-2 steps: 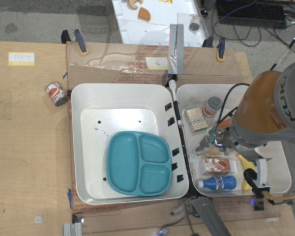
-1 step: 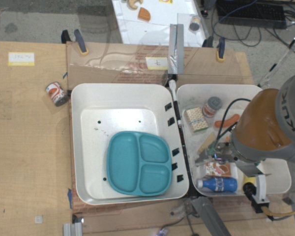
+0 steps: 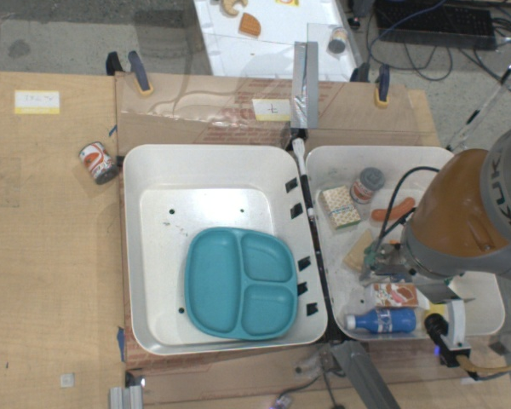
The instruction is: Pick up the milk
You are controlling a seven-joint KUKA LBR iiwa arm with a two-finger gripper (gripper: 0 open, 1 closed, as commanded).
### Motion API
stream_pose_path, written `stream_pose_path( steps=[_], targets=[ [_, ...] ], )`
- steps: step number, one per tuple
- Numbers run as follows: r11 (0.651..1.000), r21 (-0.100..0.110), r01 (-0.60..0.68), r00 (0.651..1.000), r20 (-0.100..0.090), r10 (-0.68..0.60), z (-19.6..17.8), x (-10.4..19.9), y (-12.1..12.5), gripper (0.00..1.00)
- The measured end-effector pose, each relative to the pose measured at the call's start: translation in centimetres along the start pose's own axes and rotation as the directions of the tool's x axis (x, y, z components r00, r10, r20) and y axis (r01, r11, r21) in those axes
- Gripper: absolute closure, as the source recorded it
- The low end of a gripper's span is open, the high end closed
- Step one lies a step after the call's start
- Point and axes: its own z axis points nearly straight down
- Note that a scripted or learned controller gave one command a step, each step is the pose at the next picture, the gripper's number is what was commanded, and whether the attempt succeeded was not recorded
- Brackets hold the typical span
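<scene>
White right bin (image 3: 485,313): I'm hovering my hand (image 3: 383,267) above the milk (image 3: 395,295), grip state hidden by the wrist; next, descend squarely.

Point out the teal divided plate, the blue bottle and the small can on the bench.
teal divided plate (image 3: 240,284), camera view, centre ridge.
blue bottle (image 3: 390,320), camera view, mid-body.
small can (image 3: 96,161), camera view, its side.

Teal divided plate (image 3: 240,283) in left bin (image 3: 145,228); arm (image 3: 464,216) over right bin (image 3: 341,162).
</scene>
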Motion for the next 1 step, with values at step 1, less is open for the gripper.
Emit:
stream_pose_path(
  steps=[1],
  targets=[
    [1.000,0.000,0.000,1.000,0.000,0.000,0.00,0.01,-0.01,0.00]
  ],
)
